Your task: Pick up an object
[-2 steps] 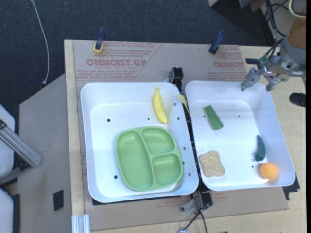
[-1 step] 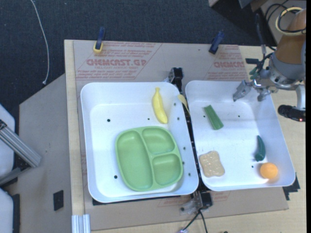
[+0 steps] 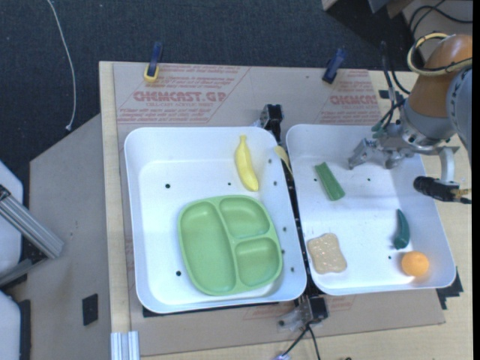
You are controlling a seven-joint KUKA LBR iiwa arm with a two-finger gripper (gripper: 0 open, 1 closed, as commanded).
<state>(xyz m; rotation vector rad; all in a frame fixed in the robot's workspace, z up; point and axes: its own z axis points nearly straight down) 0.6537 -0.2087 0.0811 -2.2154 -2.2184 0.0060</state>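
Bins: two shallow white plastic ones, glossy, rounded corners, side by side on a brown cardboard sheet (image 3: 187,96) printed "CHEMCAST GP" in red, repeated. Left bin (image 3: 150,201) has a pale green divided plate (image 3: 229,244), three compartments, smooth, lying near the front, & a yellow banana (image 3: 246,163), curved, just behind the plate, apart from it. Right bin (image 3: 360,216) has a flat green strip (image 3: 328,181) lying at a slant near the back left, a beige speckled bread slice (image 3: 327,253) at front left, a dark teal curved pepper-like piece (image 3: 401,229) by the right wall, & a round orange (image 3: 415,264) at the front right corner, near the teal piece. Gripper (image 3: 379,156) sits over the back of the right bin, metal fingers spread apart w/ nothing between them, to the right of the green strip, not touching. Blue clips (image 3: 153,61) pin the cardboard's back edge.
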